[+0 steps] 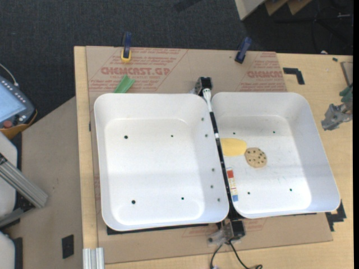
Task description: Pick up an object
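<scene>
Bench, right bin: cookie beside yellow piece

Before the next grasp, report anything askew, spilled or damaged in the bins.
Nothing looks spilled or broken. The right bin holds a yellow piece against its left wall and a round cookie just beside it, both lying flat. A small green item lies on the cardboard outside the left bin, the one thing apart from the rest.

Looks like a robotics lab setup

Clamps pin a cardboard sheet behind two white bins; cables run in front.
</scene>
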Tool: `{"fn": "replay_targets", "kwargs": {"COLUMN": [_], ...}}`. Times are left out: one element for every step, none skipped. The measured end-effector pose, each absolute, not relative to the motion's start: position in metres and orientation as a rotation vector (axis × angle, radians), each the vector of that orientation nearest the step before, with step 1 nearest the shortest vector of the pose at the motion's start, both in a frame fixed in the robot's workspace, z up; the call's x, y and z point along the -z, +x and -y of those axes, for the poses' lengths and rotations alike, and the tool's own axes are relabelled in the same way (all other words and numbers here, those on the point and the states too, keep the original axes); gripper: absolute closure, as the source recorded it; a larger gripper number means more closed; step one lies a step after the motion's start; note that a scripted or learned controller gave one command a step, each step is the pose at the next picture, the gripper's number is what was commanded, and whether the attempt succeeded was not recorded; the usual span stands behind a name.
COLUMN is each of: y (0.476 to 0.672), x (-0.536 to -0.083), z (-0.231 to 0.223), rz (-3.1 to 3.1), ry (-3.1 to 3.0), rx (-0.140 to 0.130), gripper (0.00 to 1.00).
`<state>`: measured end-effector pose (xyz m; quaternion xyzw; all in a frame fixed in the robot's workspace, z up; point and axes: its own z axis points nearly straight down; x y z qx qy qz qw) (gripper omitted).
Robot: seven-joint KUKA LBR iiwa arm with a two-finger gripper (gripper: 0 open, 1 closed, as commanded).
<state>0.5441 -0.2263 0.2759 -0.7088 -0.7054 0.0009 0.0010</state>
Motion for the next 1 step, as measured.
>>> {"fn": "replay_targets", "kwargs": {"y": [0.486], "x": [-0.2886], "z": [0.2239], "rz": [2.217], "ry": [-2.222], "rx": [-0.001], "gripper": [1.0]}}
